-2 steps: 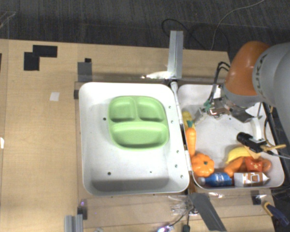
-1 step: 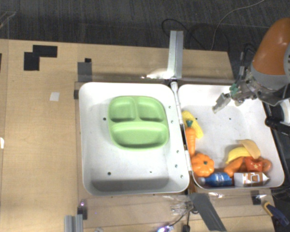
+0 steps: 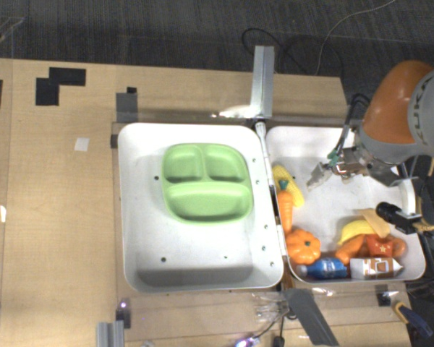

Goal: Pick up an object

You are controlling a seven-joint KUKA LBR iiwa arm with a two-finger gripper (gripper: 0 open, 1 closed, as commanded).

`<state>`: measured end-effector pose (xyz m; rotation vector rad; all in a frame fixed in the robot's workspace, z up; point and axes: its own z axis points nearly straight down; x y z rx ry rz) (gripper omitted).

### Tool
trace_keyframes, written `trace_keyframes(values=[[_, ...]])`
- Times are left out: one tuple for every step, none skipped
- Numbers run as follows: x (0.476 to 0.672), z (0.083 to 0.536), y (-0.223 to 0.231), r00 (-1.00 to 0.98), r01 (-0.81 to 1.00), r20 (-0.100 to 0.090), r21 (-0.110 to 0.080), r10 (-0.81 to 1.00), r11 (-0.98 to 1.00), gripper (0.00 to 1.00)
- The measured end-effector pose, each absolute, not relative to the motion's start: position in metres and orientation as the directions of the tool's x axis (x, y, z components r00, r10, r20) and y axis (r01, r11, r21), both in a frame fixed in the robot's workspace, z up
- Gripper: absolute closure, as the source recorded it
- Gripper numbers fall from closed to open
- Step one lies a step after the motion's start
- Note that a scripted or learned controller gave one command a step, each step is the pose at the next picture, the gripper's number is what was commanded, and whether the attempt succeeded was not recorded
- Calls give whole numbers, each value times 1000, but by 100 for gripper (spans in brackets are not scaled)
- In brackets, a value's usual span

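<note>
— Fingers of the gripper [image 3: 320, 176]: open or closed?
— Spread apart, nothing between them, hovering over bare floor in the right bin [image 3: 304, 144], right of centre.
— And the objects?
— Along that bin's left and lower edges: corn [image 3: 287, 182], carrot [image 3: 285, 213], pumpkin [image 3: 304, 246], banana [image 3: 359, 229]. The left bin [image 3: 141, 194] holds a green tray [image 3: 205, 181].

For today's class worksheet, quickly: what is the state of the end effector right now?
End effector: over the right bin, nothing visibly held; open or closed cannot be told.
</note>
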<state>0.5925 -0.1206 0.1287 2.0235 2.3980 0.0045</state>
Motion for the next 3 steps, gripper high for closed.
trace_keyframes(values=[[573, 92, -101, -274, 962, -3, 9, 962, 274, 0], [575, 104, -100, -275, 961, -3, 15, 961, 275, 100], [528, 186, -58, -221, 975, -1, 6, 975, 221, 100]])
